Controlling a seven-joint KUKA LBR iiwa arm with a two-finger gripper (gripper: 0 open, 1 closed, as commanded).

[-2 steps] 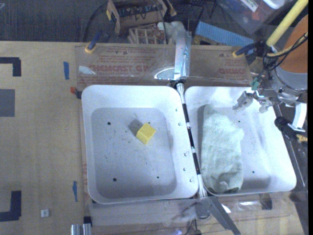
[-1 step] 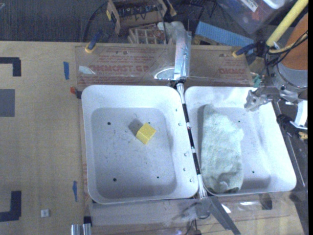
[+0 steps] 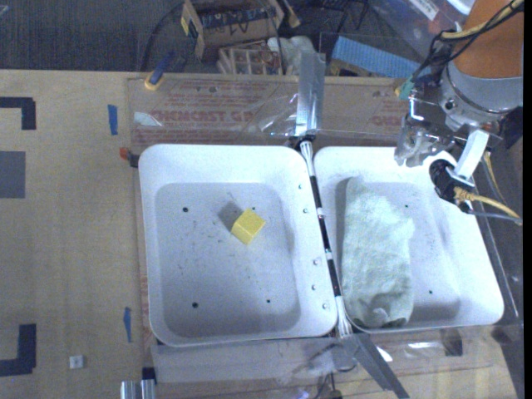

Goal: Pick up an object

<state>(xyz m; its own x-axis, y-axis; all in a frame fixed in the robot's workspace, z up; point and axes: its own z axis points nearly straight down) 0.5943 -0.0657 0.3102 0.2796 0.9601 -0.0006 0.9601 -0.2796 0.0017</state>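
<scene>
The grey arm's gripper (image 3: 413, 146) hangs over the right white bin's (image 3: 478, 306) far corner. That bin holds a crumpled pale cloth (image 3: 376, 252); the left bin (image 3: 158, 248) holds a small yellow block (image 3: 248, 226).

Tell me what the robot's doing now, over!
Gripper above right bin's far edge, holding nothing visible. Yellow block loose in left bin. Pale cloth in right bin. Nothing blocking.

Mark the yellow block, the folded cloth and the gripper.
yellow block (image 3: 248, 226): camera view, middle of its top face.
folded cloth (image 3: 376, 252): camera view, middle of its upper surface.
gripper (image 3: 416, 150): camera view, at its tip.
</scene>
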